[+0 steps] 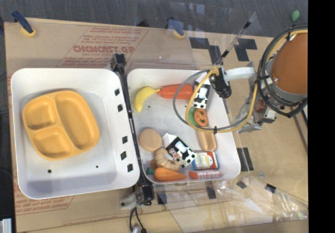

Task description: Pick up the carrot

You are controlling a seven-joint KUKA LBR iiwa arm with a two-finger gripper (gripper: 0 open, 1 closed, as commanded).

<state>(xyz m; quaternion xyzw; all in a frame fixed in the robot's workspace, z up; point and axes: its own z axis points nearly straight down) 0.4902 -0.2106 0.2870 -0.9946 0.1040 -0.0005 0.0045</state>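
In the left white bin (31,174) you see a yellow three-compartment plastic plate (60,123). The right white bin (157,122) holds a jumble of toys: an orange tapered carrot (169,175) lies at its near edge, well apart from the gripper (201,98), whose finger state you cannot tell. A cow-print carton (180,152), tan round bun (150,139) and croissant (164,161) crowd the carrot; a yellow banana (143,96) lies farther back.

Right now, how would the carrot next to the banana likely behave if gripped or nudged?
The carrot looks like a smooth moulded toy, so it is probably stiff and light, perhaps slippery. Its long, rounded, tapering shape suggests it may roll or swing around if pushed. One end lies right by the banana, which might shift too.
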